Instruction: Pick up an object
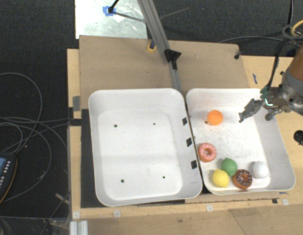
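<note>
You have nothing picked yet: the gripper (250, 112) hovers over the right bin (276, 146), its fingers spread and bare. The orange ball (215, 117) lies just left of it, nearest to reach; the pink doughnut (207, 152), green ball (229, 166), yellow lemon (220, 178), chocolate doughnut (243, 178) and white ball (260, 170) sit further below. Approach, closing and lift all remain. The arm's wrist is cut off at the edge, and the fingertips' height above the bin is hard to judge.
</note>
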`<act>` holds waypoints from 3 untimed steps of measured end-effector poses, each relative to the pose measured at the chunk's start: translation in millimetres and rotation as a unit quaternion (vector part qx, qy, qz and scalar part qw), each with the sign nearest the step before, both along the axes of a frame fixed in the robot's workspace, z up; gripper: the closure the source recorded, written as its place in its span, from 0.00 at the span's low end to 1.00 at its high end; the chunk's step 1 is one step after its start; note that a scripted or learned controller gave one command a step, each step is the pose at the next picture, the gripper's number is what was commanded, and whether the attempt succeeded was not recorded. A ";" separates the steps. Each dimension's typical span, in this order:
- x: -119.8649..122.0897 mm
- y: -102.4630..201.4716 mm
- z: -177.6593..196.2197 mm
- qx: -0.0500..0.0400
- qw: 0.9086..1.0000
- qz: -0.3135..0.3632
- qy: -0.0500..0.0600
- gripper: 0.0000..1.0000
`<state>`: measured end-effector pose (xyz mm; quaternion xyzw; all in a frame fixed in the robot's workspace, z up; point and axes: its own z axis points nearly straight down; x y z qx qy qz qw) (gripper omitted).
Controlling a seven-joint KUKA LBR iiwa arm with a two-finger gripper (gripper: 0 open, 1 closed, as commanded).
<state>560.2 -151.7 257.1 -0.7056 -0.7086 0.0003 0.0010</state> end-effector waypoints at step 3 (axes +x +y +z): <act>-5.1 -2.4 -102.4 0.000 1.000 -0.002 0.001 0.00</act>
